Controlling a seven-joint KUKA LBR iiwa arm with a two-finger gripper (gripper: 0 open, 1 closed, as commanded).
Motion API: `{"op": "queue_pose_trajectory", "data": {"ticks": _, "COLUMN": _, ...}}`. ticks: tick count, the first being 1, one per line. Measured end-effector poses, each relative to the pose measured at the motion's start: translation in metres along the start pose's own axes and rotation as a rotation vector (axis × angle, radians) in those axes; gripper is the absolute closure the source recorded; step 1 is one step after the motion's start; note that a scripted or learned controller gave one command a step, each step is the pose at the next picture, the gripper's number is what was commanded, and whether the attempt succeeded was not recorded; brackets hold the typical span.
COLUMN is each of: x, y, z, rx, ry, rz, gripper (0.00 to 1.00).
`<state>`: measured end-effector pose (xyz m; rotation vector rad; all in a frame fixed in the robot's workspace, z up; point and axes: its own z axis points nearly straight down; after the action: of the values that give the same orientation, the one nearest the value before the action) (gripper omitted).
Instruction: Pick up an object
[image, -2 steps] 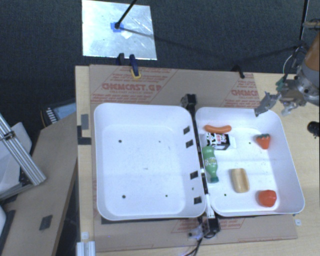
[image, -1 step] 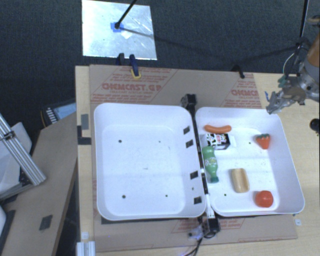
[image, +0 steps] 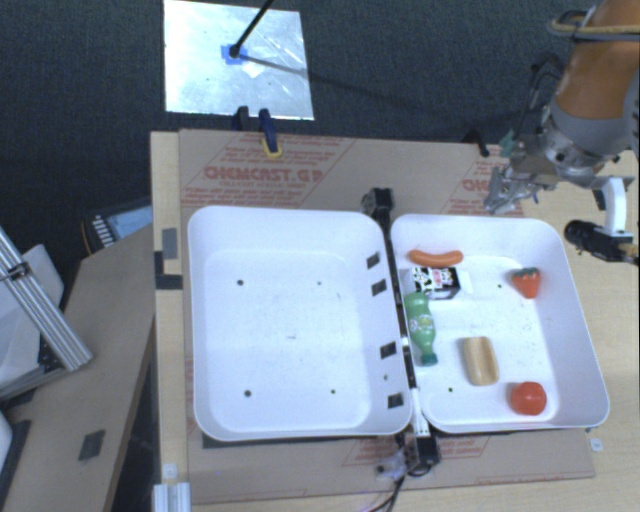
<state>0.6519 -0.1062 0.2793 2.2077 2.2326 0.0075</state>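
The right bin (image: 565, 330) holds a toy hot dog (image: 436, 257), a small black and white carton (image: 435, 281), a green bottle (image: 421, 327) lying along the divider, a tan bread roll (image: 480, 360), a red tomato (image: 528, 397) and a strawberry (image: 527, 282). My gripper (image: 505, 193) hangs above the bench just beyond the far rim of the right bin, below the orange band of the arm (image: 592, 75). Nothing shows between its fingers.
The left bin (image: 205, 300) lies beside the right one, joined by black clips (image: 385, 290). A shiny metal sheet (image: 237, 60) lies at the back. Aluminium framing (image: 35, 310) stands at the left edge. A black fixture (image: 598, 238) sits at the right.
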Motion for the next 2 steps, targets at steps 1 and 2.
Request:
{"op": "queue_pose_trajectory", "data": {"ticks": 1, "x": 0.013, "y": -0.047, "z": 0.011, "rx": 0.007, "ry": -0.002, "rz": 0.01, "gripper": 1.0}}
{"op": "queue_pose_trajectory", "data": {"ticks": 2, "x": 0.06, "y": -0.102, "z": 0.007, "rx": 0.005, "ry": 0.0, "rz": 0.003, "gripper": 1.0}}
